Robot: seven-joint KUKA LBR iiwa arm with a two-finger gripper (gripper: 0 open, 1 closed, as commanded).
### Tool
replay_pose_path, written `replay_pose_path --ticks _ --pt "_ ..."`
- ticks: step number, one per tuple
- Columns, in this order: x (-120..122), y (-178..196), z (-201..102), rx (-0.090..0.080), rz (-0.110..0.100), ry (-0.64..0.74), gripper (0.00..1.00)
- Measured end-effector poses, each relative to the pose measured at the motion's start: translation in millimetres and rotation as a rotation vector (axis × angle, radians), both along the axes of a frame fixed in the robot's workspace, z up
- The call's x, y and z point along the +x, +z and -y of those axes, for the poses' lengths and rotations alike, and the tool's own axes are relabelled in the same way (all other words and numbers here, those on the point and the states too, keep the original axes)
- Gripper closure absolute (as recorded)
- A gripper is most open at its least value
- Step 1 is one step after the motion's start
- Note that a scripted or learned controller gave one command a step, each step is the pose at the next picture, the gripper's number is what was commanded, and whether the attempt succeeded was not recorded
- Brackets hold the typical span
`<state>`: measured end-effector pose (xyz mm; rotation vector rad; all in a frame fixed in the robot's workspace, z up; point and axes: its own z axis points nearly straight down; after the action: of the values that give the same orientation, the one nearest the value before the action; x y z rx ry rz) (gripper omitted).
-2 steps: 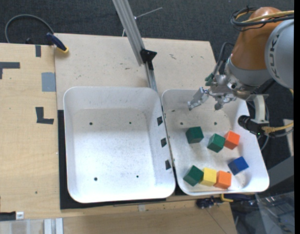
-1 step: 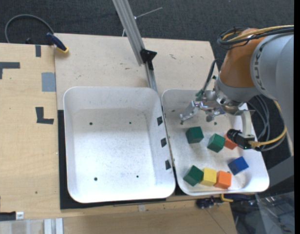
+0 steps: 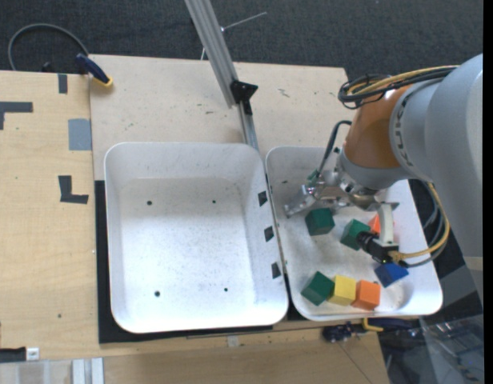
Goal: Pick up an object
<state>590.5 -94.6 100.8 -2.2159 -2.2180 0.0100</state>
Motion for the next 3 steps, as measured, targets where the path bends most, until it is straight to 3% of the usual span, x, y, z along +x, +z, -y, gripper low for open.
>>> replay_pose_path --ticks 1,3 --pt "2 14 -1 0.001 0.006 0.001 1.0" --pt "4 130 -3 -0.001 0.014 0.001 1.0"
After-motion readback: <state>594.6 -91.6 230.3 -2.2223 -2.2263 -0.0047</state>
